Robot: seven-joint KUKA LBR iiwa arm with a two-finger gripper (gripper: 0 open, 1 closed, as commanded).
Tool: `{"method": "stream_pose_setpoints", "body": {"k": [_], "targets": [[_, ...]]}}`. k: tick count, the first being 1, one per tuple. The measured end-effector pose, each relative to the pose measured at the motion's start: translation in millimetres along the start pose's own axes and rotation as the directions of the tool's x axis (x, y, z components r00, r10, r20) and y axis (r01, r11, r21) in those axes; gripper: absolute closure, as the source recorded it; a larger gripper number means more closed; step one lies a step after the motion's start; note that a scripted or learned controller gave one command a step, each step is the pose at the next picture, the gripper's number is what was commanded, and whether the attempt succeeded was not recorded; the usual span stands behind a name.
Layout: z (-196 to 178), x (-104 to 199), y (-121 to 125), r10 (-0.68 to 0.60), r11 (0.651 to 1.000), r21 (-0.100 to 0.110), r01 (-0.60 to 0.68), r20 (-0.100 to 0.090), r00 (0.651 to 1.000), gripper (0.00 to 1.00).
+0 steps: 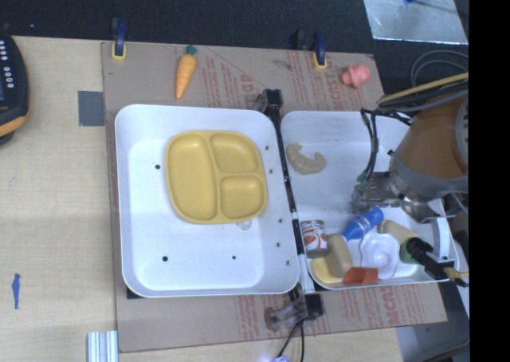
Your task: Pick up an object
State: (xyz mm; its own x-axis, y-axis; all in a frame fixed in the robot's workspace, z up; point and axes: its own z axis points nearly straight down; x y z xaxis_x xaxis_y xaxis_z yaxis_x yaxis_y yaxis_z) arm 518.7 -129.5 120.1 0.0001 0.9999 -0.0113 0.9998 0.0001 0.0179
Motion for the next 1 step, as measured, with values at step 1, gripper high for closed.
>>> {"method": "stream_pose_setpoints", "body": {"k": [1], "targets": [[0.8,0.4,-0.3,-0.001,1.0,0.001,0.001,0.0,1.0,0.0]]}}
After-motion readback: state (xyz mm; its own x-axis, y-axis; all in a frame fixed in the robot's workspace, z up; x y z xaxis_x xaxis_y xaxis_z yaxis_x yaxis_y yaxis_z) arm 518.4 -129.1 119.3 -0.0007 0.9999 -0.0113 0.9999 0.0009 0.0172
